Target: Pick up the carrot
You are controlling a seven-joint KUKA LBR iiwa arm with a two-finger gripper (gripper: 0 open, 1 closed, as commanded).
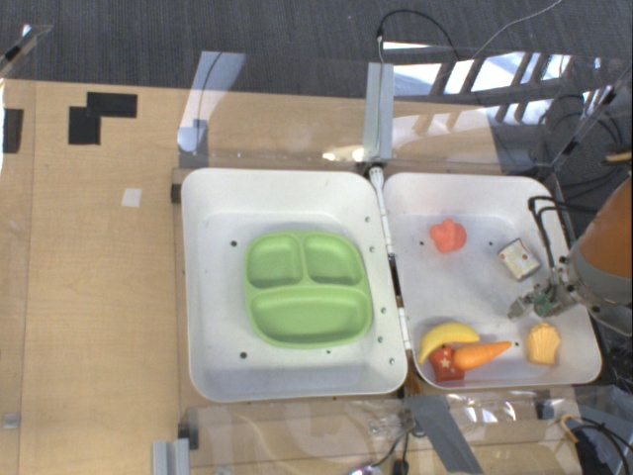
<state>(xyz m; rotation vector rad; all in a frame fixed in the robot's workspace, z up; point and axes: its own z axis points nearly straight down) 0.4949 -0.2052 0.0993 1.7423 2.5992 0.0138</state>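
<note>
Two shallow white bins are set side by side on a pale wooden bench, with dark carpet seen beyond its far edge. A green divided plate (308, 288) lies in the left bin (213, 216), while the right bin (485, 201) holds the loose items. The carrot (482, 354) is found near the front wall of the right bin, lying on its side with its tip pointed right, touching a yellow banana (442, 337) and a small red piece (445, 363) at its thick end. A yellow corn-like toy (543, 343) sits just beside its tip, and a pink toy (448, 236) and a small white block (517, 258) lie farther back. The gripper (540, 302) is seen at the bin's right side, above the corn toy and apart from the carrot; whether it is spread or closed cannot be told, and nothing is seen held. The approach step is judged to be in hand. A move leftward and frontward is called for, then a descent over the carrot's free middle, clear of the banana.
</note>
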